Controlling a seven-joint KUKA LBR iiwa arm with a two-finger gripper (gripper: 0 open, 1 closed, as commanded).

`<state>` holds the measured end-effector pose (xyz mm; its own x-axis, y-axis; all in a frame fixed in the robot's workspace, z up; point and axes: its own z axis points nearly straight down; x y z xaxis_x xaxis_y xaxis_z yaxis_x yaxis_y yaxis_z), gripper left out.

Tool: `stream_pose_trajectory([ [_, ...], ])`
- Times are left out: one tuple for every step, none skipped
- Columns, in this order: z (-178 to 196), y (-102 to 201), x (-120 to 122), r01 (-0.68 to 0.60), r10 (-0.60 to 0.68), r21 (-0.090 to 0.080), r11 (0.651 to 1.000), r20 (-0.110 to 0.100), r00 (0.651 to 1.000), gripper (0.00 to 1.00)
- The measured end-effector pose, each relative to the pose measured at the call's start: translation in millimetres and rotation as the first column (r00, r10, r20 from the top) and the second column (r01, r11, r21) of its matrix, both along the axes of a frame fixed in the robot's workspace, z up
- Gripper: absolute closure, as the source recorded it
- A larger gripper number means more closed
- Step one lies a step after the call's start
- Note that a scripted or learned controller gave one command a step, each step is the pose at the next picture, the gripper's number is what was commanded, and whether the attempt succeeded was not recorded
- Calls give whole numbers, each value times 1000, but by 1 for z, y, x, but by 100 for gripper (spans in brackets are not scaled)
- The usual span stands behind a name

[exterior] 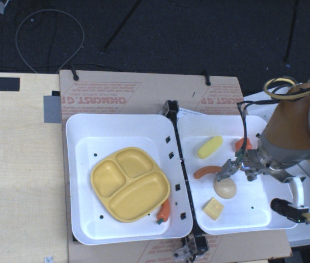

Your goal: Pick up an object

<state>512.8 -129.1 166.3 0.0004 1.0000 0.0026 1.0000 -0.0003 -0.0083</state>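
claw [232,169] fingers apart over right bin [256,218], beside sausage [206,172], above round potato [225,188].

Two bins sit side by side on the bench. In the left bin [78,147] lies a divided plate [130,184], with a carrot [164,211] touching its near-right edge. The right bin [253,221] holds more — a corn cob [209,147] toward the back, a sausage [206,172] before it, then a round potato [225,188], and a cheese wedge [213,208] nearest.
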Motion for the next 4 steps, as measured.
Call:
stream_pose_trajectory([
  [-44, 5, 1, 1, -1, 0, 1000, 0, 1000, 0],
  [-32, 3, 2, 6, -6, -1, 1000, 2, 1000, 100],
  [28, 10, 4, -2, 2, -3, 1000, 11, 1000, 100],
  [73, 15, 6, -2, 2, -3, 1000, 10, 1000, 100],
])
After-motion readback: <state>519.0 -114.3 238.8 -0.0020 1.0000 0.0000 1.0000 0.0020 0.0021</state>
